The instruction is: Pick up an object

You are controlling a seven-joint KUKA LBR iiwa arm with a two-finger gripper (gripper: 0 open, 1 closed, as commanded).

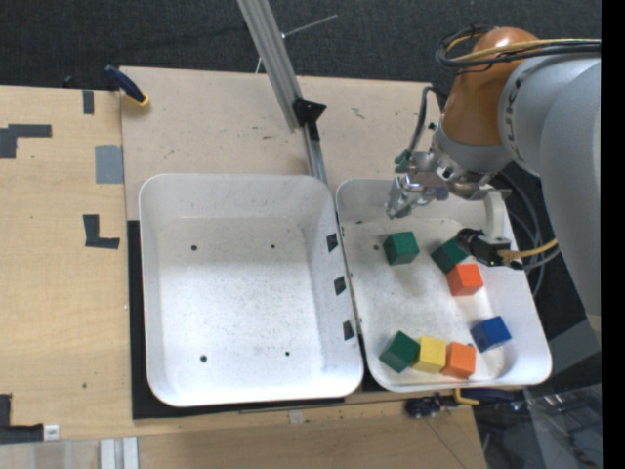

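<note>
Camera view: your gripper point(402, 203) hangs over the right bin point(363, 213) near its 11 o'clock corner. Can't tell if the fingers are open or closed; nothing visible between them. A green block point(400, 248) sits just at 6 o'clock of the gripper, apart from it. Another green block point(448, 255) touches an orange block point(465, 278) at 4 o'clock. A blue block point(490, 332) lies toward 5 o'clock. A green point(398, 351), yellow point(431, 354), orange point(459, 360) row lines the bin's 6 o'clock edge. The left bin point(156, 203) sits alongside at 9 o'clock.
</note>
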